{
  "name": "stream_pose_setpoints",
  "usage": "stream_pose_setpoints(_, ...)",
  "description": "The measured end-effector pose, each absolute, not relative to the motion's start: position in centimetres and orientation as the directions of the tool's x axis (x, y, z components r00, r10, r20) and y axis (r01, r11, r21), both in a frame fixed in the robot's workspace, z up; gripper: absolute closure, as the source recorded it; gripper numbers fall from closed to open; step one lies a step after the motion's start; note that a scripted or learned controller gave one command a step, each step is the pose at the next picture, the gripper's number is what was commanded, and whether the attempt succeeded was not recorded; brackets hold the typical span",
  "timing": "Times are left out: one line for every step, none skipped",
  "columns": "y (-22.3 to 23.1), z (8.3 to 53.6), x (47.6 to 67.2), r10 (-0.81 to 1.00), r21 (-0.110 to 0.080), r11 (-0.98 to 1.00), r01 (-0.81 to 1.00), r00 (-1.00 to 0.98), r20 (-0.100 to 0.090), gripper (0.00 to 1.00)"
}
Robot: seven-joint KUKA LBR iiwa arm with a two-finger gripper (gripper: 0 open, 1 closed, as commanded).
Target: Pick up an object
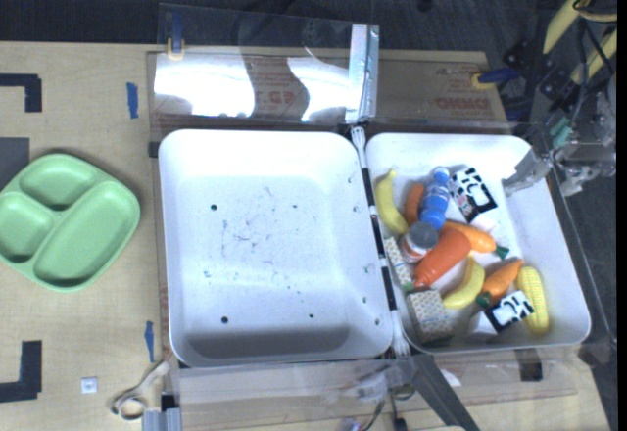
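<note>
Pincer [519, 174] at the right bin's [568, 253] upper edge.
It is at 2 o'clock from the carrot [446, 255]; I cannot tell its state.

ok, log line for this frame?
gripper: over right bin upper right rim | holding: nothing seen | toys piled in right bin | left bin: bare

Light fell from above and was fairly even across the bench [78, 86]. Strong glare whitened the clear panel [260, 76] standing along the far edge of the left bin [176, 165], washing out what lay behind it. The bin's white floor was bright, with soft shadow gathered along its near wall. The floor beyond the bench's far edge was dim. The whole picture was slightly soft and grainy.
</note>
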State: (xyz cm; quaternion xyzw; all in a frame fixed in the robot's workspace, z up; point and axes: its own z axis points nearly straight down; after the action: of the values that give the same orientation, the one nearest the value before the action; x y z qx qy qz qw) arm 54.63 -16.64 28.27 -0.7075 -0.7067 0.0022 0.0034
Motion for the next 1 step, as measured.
stream_pose_setpoints(-18.24, 18.91, 53.37, 0.997, -0.005, 0.072, 0.997, -0.072, 0.002, 0.0)
